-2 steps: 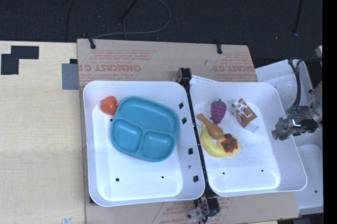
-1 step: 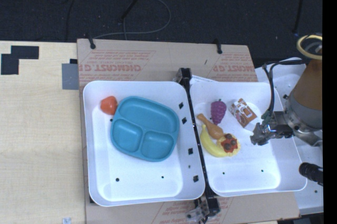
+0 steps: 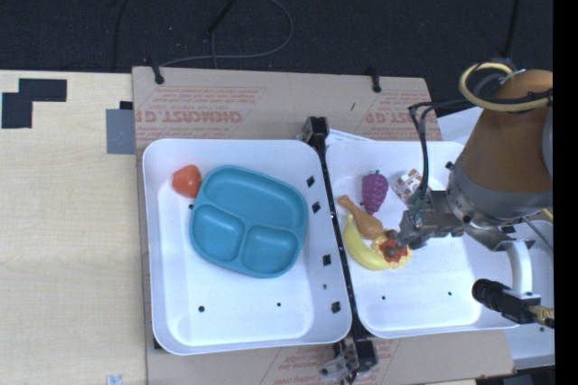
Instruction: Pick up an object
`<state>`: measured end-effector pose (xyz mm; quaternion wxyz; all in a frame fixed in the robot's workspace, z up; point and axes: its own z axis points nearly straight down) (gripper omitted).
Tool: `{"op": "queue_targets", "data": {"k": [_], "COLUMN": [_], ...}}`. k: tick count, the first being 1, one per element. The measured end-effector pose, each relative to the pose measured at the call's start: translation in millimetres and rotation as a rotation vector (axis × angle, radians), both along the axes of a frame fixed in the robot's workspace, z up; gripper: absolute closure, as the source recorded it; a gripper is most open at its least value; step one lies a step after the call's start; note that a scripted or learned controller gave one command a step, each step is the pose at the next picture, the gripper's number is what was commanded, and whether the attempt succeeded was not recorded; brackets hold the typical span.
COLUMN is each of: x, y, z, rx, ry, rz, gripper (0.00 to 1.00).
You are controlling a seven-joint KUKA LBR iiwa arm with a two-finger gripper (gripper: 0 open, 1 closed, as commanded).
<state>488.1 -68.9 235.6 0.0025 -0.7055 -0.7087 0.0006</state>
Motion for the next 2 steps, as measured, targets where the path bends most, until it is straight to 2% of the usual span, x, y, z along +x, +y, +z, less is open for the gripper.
{"op": "queue_targets", "data": {"k": [2], "x": [-7.0], "y": [122.2], "z": [-5.2], "rx": [-0.001], "ry": [0.003], "rz": [0.000], "gripper": [1.00]}}
